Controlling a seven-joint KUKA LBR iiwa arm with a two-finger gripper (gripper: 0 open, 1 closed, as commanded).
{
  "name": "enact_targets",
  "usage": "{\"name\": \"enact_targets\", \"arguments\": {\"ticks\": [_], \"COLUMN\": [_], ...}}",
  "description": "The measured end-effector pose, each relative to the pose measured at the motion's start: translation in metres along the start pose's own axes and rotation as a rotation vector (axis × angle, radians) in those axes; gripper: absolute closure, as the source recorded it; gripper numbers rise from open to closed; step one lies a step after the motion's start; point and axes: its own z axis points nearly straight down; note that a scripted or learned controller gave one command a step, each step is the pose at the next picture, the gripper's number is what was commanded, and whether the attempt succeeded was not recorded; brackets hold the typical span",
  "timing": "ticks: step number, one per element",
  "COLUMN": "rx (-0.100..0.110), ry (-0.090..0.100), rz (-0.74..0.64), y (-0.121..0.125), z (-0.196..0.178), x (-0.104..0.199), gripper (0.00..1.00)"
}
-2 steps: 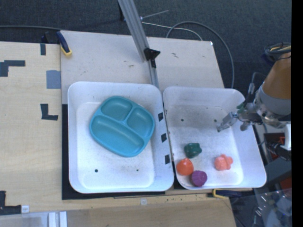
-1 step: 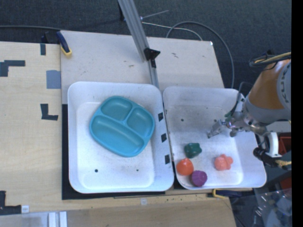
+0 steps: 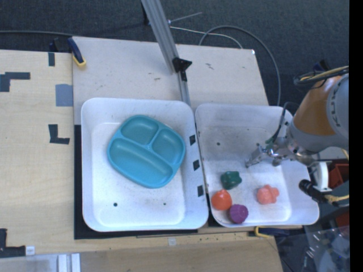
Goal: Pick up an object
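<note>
Gripper [image 3: 262,155] hovers low over the right bin [image 3: 238,118], whether spread or closed I cannot tell, nothing visibly held; green toy [image 3: 230,179], orange ball [image 3: 221,199], purple ball [image 3: 238,213], pink toy [image 3: 267,195] clustered near front rim, likely targets

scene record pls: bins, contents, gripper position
left bin: holds a blue divided plate, lying flat
right bin: holds four small objects near its front edge
green object: farthest back of the four
orange-red object: front left, near the bin wall
purple object: at the front rim, beside the orange-red one
pink object: right of the others, apart from them
gripper: over the right bin, behind the four objects, nothing visibly held
</note>
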Motion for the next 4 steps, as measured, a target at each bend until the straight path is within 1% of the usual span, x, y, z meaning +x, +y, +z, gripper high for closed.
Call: {"name": "enact_targets", "arguments": {"ticks": [1,2,3,4], "rx": [0.000,-0.004,-0.003,-0.005], "ry": [0.001,0.001,0.001,0.000], "rz": [-0.001,-0.001,0.000,-0.001], "y": [0.000,0.010,0.014,0.025], "z": [-0.010,-0.062,-0.104,-0.156], "x": [0.001,0.006,0.006,0.009], "gripper": [1.00,1.00,1.00,1.00]}}
